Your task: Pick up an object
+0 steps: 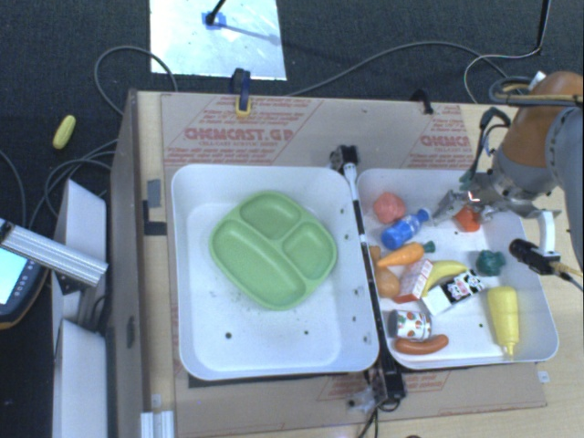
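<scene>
Honestly, the two-finger gripper (467, 210) sits over a small orange-red round object (468, 219) in the right white bin (538, 336), finger state can't be told, and the blue plastic bottle (401, 230) nearby risks a bump or missed grasp.

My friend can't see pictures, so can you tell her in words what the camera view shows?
A grey robot arm's gripper hovers by a small orange-red toy in the right white bin, which holds toy food: a yellow banana, an orange carrot, a blue bottle. The left white bin holds a green divided plastic plate.
</scene>
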Tool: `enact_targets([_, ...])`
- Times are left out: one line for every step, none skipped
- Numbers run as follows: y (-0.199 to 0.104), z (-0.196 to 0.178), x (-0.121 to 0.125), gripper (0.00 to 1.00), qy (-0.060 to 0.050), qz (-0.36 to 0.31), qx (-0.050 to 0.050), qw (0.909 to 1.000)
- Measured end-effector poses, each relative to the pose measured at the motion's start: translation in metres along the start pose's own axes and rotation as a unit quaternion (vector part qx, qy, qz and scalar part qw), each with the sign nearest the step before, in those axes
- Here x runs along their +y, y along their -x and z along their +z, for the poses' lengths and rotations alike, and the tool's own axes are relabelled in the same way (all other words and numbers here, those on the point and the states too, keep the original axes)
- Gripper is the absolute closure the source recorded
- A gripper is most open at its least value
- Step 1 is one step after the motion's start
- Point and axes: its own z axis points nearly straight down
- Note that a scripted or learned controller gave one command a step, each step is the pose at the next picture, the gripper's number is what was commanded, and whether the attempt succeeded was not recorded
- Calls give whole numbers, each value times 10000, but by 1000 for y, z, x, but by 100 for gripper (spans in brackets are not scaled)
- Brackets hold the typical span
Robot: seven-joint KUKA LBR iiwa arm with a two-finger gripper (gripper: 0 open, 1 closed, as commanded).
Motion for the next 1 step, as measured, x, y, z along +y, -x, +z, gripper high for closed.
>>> enact_targets([1, -9, 1, 100, 6, -18, -10, 10000])
